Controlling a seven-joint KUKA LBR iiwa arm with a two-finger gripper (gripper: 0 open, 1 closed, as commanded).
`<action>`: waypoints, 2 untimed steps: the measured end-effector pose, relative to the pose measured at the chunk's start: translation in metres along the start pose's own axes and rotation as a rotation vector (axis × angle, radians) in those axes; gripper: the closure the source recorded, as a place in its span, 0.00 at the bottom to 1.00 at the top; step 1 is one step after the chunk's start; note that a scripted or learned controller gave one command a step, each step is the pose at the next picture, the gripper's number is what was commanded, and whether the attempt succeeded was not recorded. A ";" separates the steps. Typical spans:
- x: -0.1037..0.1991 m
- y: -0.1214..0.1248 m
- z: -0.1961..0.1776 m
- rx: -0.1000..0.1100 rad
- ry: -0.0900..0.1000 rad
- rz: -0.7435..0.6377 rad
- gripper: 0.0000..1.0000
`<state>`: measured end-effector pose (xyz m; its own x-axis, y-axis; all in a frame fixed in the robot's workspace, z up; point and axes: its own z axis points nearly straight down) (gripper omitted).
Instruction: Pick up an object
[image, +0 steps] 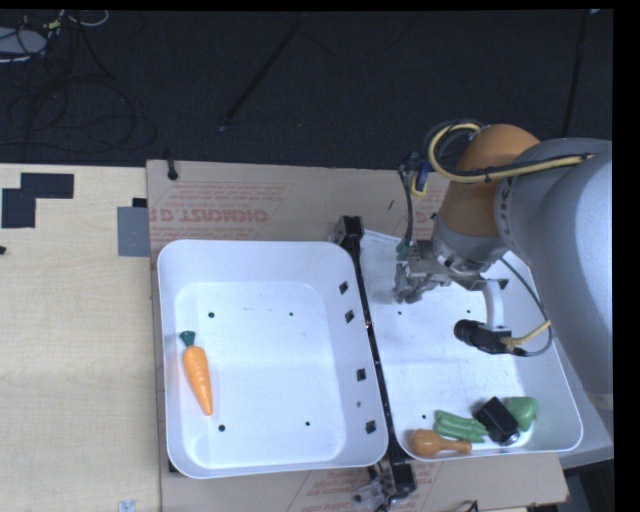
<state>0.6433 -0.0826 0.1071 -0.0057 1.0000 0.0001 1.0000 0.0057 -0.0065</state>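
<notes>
Nearest, the right bin (560, 440) holds a green vegetable (462, 426), a black block (496, 419) and a tan gourd-like toy (436, 443) (clustered at its front edge). The left bin (170, 300) holds a carrot (197, 376) by its left wall. Farther back, the end effector (410, 283) hangs over the right bin; its blurred state is unclear.

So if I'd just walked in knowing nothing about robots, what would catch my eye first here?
Probably the big grey arm with its orange band, reaching in from the right so that its tool hangs over the top of the right bin. Next, the toy carrot lying alone by the left bin's left wall. Then the small cluster of green, black and orange-tan pieces in the right bin's bottom corner.
</notes>
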 end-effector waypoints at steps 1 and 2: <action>0.000 0.000 0.000 0.001 0.000 -0.001 0.00; 0.000 0.000 -0.010 0.002 0.000 -0.003 1.00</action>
<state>0.6431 -0.0830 0.1167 -0.0085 1.0000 -0.0001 0.9999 0.0085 -0.0080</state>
